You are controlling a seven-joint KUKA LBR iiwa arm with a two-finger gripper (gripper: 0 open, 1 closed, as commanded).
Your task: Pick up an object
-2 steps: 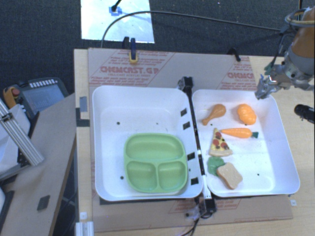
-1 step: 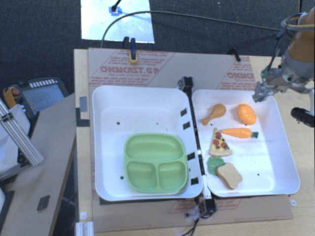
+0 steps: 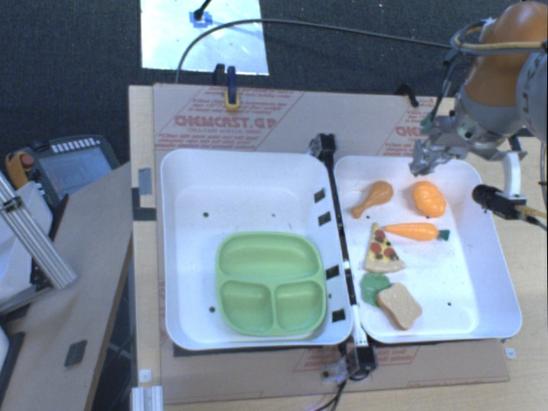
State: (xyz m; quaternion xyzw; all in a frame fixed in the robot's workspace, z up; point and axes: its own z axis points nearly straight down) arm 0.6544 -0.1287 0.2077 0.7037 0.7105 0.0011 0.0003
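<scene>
The right bin [image 3: 488, 302] holds toy food: a chicken drumstick [image 3: 373, 197], an orange fruit [image 3: 429, 199], a carrot [image 3: 415, 231], a pizza slice [image 3: 382, 251], a green broccoli piece [image 3: 372, 286] and a bread slice [image 3: 399, 305]. My gripper [image 3: 425, 163] hangs over the bin's far edge, just above and behind the orange fruit. Nothing shows between its fingers.
The left bin [image 3: 193, 187] holds a green divided plate [image 3: 271, 283]. A black clip divider [image 3: 330, 197] runs between the bins. A teach pendant [image 3: 73, 165] and an aluminium bar [image 3: 34, 234] lie on the side table to the left.
</scene>
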